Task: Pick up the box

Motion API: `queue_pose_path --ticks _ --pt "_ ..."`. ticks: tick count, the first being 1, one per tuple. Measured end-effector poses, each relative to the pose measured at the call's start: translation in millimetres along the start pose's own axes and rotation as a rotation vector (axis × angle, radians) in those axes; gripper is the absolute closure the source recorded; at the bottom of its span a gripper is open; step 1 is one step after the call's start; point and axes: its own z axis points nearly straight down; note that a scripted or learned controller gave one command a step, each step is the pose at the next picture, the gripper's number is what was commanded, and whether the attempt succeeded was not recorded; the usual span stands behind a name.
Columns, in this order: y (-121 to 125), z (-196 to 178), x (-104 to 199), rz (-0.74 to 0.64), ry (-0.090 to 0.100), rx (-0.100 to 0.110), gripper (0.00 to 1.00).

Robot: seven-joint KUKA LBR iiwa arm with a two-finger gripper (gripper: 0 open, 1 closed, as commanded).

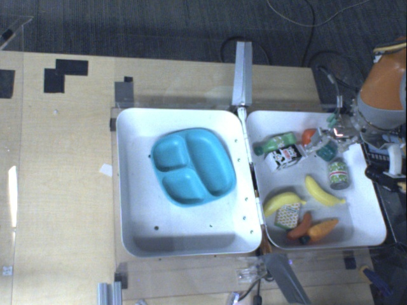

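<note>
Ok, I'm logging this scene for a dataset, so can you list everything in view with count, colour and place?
Bins: two, white, side by side on the bench.
Divided plate: one, blue, three compartments, middle of the left bin.
Box: one small carton, white with black markings, upper part of the right bin.
Green item: one, beside the box; kind unclear.
Can: one, greenish label, right side of the right bin.
Bananas: two, yellow, lower half of the right bin.
Carrot: one, orange, near the front edge of the right bin.
Cable: one, thin and light, on the dark floor.
Arm: one, orange band, at the right.
Gripper: one, over the right bin's upper right.
</note>
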Motion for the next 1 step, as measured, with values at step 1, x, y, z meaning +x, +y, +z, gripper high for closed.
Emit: queue_pose_path --ticks 1 --pt "-19.9 50.6 -3.4 -0.019 0.0 0.001 0.0"
